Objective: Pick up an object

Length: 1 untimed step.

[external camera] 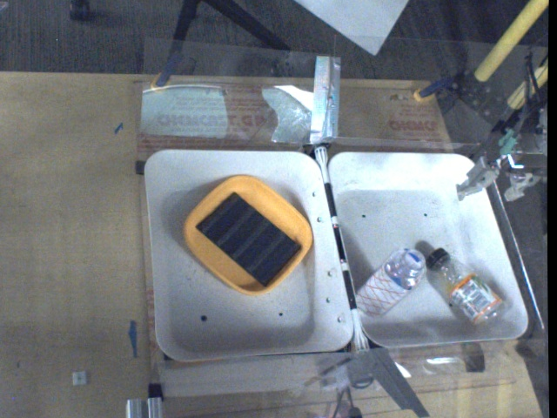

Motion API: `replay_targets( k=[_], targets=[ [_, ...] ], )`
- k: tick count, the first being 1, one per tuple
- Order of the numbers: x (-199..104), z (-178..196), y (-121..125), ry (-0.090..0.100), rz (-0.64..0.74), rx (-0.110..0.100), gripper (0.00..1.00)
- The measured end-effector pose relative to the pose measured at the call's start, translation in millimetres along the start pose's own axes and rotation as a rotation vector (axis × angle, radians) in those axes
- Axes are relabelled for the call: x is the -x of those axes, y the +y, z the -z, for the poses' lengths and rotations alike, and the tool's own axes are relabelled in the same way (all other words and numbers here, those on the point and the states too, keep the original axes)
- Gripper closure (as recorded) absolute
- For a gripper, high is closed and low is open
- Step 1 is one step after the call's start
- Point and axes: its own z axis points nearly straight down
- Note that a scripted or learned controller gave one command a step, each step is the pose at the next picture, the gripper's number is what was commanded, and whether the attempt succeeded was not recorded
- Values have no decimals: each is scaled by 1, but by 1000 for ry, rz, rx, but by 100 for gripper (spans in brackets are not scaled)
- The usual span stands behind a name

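We find our gripper (487,174) at the far right rim of the right bin (383,190), too small and blurred for us to tell its state; nothing shows in its grasp. The nearest candidates lie below and left of it on that bin's floor: a small black-capped bottle (463,287), its long axis slanting from upper left to lower right, and just beside it a clear bottle (392,280) slanting the other way. The yellow tray (249,233) sits well apart in the left bin (174,303); we judge the capped bottle the shorter reach.

Not much of the robot to see: pale grey metal gripper (489,174) parts with thin dark cables and small brackets around them.
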Motion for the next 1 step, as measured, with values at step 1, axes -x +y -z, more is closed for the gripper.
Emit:
replay_targets(
  k=[1],
  targets=[
    [-15, -124, -18, -1, 5, 1, 0]
  ],
)
